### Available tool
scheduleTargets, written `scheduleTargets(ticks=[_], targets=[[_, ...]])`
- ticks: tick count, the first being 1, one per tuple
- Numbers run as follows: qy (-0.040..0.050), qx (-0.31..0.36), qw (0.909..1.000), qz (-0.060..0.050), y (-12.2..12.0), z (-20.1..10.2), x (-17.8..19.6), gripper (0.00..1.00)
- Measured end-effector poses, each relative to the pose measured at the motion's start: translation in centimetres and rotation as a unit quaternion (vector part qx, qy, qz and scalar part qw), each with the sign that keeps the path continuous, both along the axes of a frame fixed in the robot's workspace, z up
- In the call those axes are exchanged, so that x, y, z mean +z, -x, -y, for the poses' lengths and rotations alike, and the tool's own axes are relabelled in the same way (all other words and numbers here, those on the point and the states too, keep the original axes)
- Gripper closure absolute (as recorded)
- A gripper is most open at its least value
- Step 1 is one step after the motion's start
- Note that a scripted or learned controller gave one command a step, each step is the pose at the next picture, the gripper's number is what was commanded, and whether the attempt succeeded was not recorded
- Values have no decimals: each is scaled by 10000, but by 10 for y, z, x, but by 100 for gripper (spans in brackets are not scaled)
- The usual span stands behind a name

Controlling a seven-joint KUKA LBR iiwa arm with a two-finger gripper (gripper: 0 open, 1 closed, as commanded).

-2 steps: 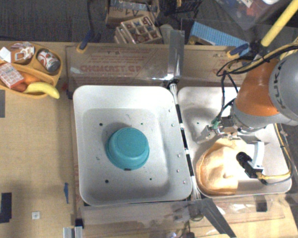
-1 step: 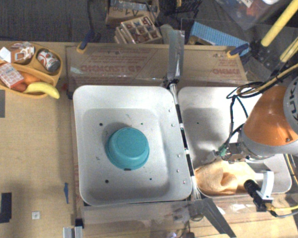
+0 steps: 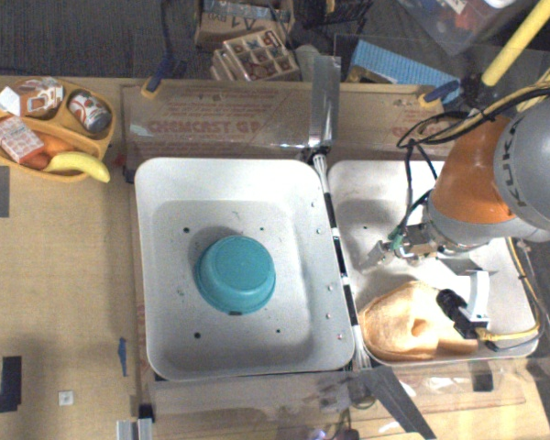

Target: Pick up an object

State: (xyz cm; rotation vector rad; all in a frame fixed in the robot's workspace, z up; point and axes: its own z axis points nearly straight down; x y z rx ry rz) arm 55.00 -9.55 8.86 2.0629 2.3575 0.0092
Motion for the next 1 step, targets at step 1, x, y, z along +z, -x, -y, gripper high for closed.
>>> scheduleTargets(ticks=[1], targets=[[-13, 93, 10000, -22, 57, 5, 0, 0]])
